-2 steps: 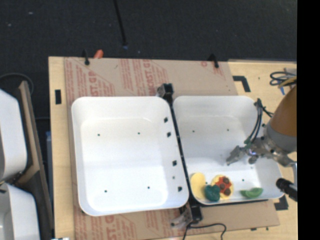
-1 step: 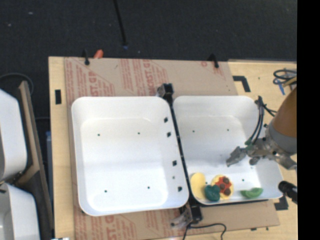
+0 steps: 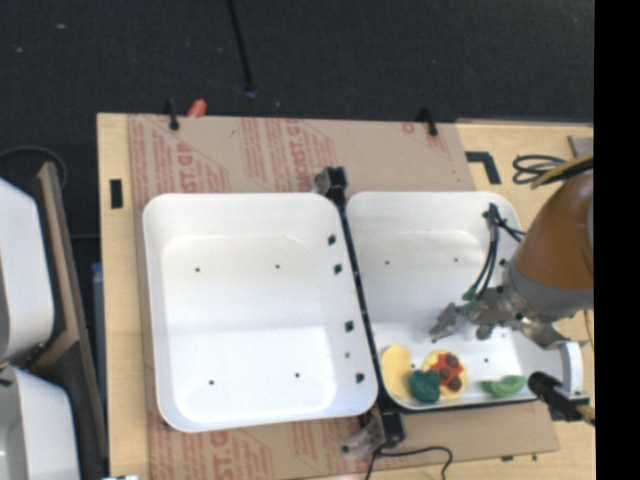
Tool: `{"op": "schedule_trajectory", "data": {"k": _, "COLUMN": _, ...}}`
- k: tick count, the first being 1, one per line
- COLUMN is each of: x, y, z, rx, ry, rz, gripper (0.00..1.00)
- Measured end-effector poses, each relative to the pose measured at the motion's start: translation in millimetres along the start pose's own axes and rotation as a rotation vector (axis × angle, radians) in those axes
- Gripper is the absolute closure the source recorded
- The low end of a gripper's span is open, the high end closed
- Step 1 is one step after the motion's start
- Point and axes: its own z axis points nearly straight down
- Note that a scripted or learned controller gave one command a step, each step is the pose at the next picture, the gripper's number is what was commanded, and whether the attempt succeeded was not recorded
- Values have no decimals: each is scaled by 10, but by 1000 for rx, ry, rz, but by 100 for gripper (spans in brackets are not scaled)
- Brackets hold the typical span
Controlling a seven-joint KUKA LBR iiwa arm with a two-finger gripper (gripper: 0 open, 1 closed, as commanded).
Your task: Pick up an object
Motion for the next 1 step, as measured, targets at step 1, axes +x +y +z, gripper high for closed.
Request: {"op": "schedule_trajectory", "data": {"k": 1, "x": -128, "y": 2, "z": -575, "rx": -7, "ry": -3, "rz": -9, "gripper": 0}}
